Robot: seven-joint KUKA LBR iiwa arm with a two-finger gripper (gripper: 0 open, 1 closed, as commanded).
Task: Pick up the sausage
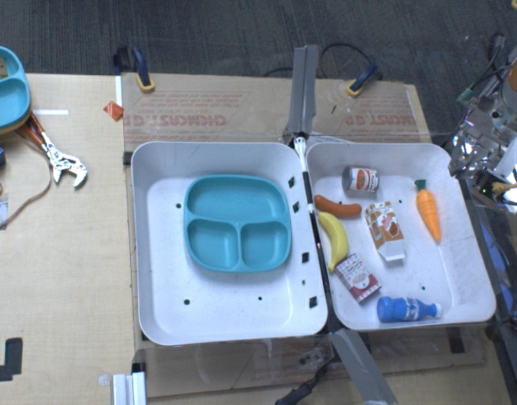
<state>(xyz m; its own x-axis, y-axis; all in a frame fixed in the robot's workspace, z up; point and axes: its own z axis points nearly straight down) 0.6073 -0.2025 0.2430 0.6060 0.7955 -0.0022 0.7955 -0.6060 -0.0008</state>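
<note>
The sausage (337, 207), reddish-brown and short, lies in the right bin (480, 287) near its left wall. It rests just above the top end of a yellow banana (333, 238) and appears to touch it. My gripper (476, 152) is a metallic, cabled cluster at the right bin's far right corner, above the rim. It is well to the right of the sausage, with nothing seen in it.
The right bin also holds a can (361, 179), a carrot (428, 213), a small carton (385, 231), a red box (358, 278) and a blue bottle (408, 310). A teal divided plate (238, 223) sits in the left bin (142, 251). A wrench (62, 165) lies on the bench at left.
</note>
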